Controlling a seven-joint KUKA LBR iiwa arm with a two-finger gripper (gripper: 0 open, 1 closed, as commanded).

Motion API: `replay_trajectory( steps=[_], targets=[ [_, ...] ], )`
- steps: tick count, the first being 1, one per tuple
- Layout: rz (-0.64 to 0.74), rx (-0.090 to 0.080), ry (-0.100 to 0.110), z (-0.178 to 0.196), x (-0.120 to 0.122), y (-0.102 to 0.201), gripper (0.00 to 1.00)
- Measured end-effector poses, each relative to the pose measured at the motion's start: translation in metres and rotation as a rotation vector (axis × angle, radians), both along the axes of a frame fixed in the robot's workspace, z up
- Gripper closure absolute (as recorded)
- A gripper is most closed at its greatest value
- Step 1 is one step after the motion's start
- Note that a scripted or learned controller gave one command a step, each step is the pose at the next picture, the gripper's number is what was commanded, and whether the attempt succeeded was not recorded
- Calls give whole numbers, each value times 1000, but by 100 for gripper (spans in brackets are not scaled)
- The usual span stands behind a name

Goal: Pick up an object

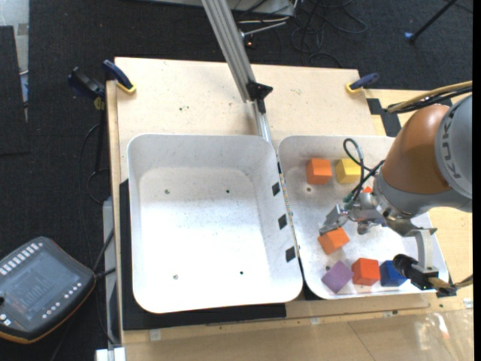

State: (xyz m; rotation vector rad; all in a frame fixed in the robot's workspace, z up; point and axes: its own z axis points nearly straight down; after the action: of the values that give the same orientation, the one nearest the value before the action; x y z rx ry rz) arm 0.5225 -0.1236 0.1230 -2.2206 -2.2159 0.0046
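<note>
1. Reaching in from the right, the claw point(340, 220) is hanging low over the right bin point(301, 201), pointing left; its metal tip is sitting just above an orange block point(334, 240).
2. Whether the claw is open or closed, I cannot tell: the wrist and cabling are covering most of it, and nothing is showing as held.
3. That orange block is lying near the middle of the right bin, just below and slightly left of the claw, tilted so its edges are running at a slant to the bin walls. It is looking like the likeliest target.
4. Other blocks are sitting in the same bin: a second orange one point(319, 171) and a yellow one point(347, 171) side by side toward the far wall, and a purple one point(337, 276), a red one point(365, 271) and a blue one point(391, 274) in a row along the near wall.
5. The left bin point(135, 201) is lying well apart from the claw.
6. Judging from this, the pick is not yet made; the coming move is calling for a short drop, with the claw turned to match the block's slant, or it is risking a push aside.
</note>
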Motion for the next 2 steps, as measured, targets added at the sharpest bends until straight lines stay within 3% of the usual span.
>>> replay_trajectory(
  steps=[1, 2],
  targets=[
    [2, -1, -6, 13, 2, 0, 100],
    [1, -3, -10, 64, -4, -7, 100]
  ],
)
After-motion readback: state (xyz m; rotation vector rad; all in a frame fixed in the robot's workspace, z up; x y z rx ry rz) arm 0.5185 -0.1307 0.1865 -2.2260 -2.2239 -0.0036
